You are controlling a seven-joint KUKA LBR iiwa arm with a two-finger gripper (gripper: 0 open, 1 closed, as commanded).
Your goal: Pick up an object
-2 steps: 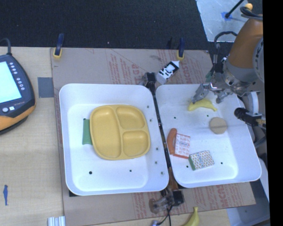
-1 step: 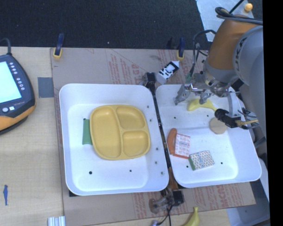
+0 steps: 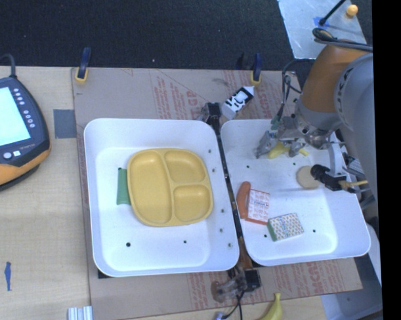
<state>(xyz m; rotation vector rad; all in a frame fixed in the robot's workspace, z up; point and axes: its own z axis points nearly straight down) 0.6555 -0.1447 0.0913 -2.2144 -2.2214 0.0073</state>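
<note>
My gripper [image 3: 281, 148] hangs over the far part of the right bin [image 3: 348, 246], its two grey fingers spread apart, open. A small bit of yellow [image 3: 274, 153] shows low between them; I cannot tell what it is. A tan round disc [image 3: 307, 177] lies just right of the gripper. Nearer the front lie an orange-red sausage shape [image 3: 243, 196], a white and red packet [image 3: 258, 205] and a speckled block with a green edge [image 3: 285, 226]. The left bin [image 3: 112, 251] holds a yellow divided plate [image 3: 168, 187] lying over a green piece [image 3: 122, 186].
A teach pendant [image 3: 12, 133] lies on the bench at the far left. A banana [image 3: 270, 311] sits at the front edge below the bins. A black and white item [image 3: 238, 101] lies behind the bins, near blue and yellow clamps [image 3: 83, 65].
</note>
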